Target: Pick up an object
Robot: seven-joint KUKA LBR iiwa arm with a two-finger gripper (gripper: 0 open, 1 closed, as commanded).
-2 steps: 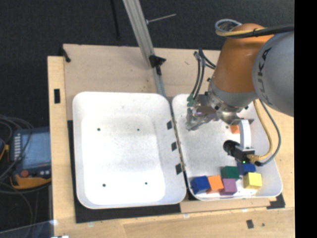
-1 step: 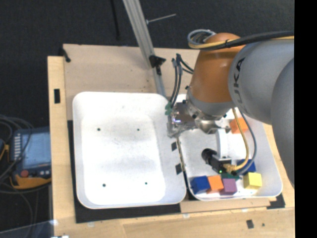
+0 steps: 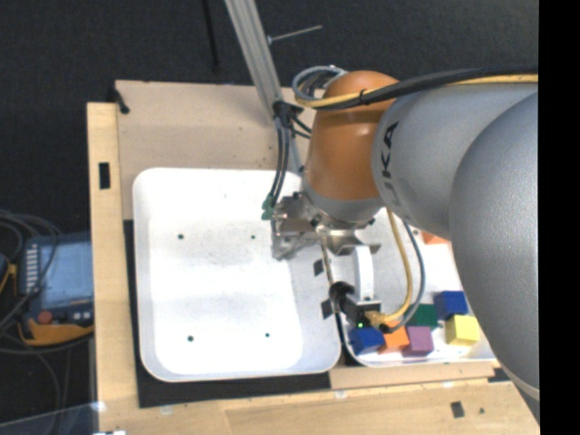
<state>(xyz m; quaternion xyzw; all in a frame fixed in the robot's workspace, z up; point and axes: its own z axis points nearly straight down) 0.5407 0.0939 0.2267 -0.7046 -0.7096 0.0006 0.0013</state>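
Several small blocks lie in the near corner of the right bin (image 3: pixel 453 356): a blue one (image 3: pixel 367 340), an orange one (image 3: pixel 396 338), a purple one (image 3: pixel 420 340), a yellow one (image 3: pixel 462 330), a green one (image 3: pixel 423 315) and a second blue one (image 3: pixel 450 304). An orange piece (image 3: pixel 433 236) peeks out beside the arm. My gripper (image 3: pixel 288 232) hangs below the orange wrist band, over the right edge of the left bin (image 3: pixel 208 270), well away from the blocks. The arm hides most of the right bin.
The left bin's white floor shows only a few small dark dots. A slanted metal rail (image 3: pixel 254 43) rises behind the bins. A handheld controller (image 3: pixel 59 284) with cables sits off the bench at the left.
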